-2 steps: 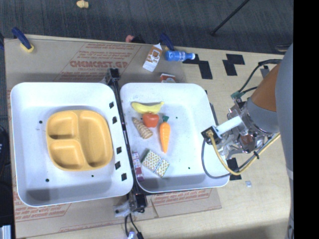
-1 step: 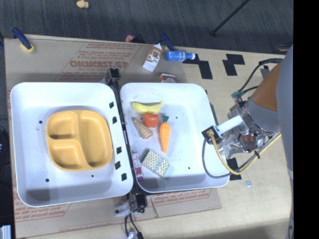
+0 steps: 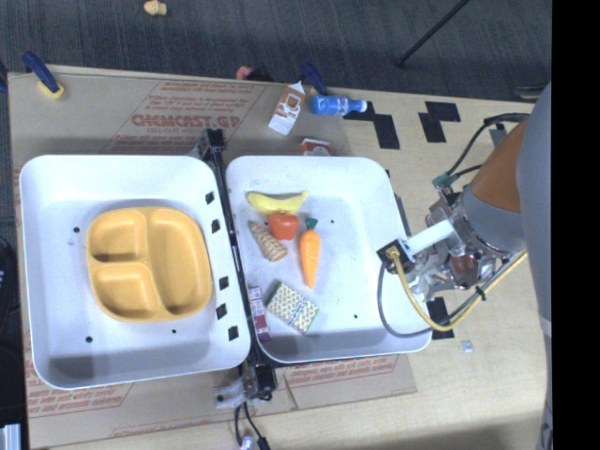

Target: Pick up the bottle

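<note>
Since the bottle (image 3: 336, 105) lies on its side on the bench beyond the right bin (image 3: 370, 172), outside both bins, the arm would have to leave the bin edge and travel toward the far side. The gripper (image 3: 441, 275) sits at that bin's right rim, well apart from the bottle — cannot tell its opening, cables hide it. Judged best: come down across the body, not the cap. A small carton (image 3: 287, 109) lies near the bottle and could get nudged. In the bin: banana (image 3: 277, 200), tomato (image 3: 283, 225), carrot (image 3: 309, 256) — none in the path. Yellow tray (image 3: 148, 262) in the left bin
</note>
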`<state>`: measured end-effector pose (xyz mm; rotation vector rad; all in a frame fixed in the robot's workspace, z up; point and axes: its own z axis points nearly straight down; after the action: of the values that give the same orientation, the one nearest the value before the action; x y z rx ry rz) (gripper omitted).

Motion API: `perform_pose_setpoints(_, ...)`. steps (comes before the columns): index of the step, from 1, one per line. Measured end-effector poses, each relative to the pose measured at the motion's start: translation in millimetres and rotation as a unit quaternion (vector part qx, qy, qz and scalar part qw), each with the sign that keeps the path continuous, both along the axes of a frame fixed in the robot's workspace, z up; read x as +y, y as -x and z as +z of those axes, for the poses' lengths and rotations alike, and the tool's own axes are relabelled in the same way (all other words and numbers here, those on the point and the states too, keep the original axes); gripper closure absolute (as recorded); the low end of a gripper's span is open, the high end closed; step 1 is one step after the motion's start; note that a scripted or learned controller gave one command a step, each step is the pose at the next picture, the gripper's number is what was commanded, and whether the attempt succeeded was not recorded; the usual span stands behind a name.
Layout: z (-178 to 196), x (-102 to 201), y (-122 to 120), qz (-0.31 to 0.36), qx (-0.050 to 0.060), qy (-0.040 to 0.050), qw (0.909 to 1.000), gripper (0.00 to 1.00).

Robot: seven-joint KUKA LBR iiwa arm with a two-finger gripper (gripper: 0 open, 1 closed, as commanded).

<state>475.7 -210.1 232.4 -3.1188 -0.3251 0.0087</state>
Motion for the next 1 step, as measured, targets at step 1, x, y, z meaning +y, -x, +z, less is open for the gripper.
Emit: perform_pose_setpoints(1,1.4,-0.2,-0.2,0.001,-0.001,0.0005,1.0,1.0)
